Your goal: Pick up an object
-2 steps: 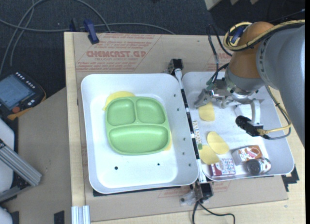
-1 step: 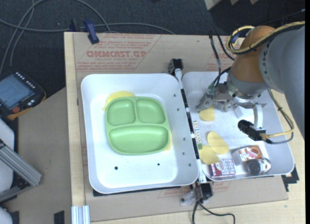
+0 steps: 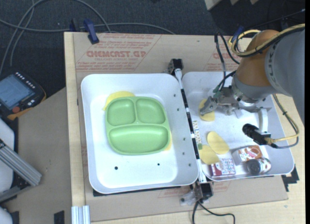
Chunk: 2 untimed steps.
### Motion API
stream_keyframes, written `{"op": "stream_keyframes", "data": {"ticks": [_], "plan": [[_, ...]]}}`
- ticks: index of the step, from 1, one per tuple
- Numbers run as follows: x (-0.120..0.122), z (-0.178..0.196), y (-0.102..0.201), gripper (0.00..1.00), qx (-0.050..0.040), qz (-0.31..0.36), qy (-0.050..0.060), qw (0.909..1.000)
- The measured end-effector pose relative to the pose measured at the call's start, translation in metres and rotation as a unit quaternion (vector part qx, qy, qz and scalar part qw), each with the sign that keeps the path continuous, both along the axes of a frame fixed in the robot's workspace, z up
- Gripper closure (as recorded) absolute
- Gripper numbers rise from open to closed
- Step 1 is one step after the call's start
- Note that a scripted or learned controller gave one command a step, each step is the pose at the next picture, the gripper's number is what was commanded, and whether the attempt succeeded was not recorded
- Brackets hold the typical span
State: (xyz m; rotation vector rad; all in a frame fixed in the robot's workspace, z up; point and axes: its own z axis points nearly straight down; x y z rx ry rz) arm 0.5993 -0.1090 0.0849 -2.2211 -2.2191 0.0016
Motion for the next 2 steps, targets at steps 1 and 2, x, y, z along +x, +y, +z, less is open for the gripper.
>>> {"op": "stream_keyframes", "data": {"ticks": [1, 2], "plan": [[0.0201, -0.0002, 0.0117, 0.00, -0.0004, 0.001, -0.002, 1.0000], [0.0282, -0.0002, 0.0151, 0.00, -0.0005, 0.001, -0.002, 1.0000]]}}
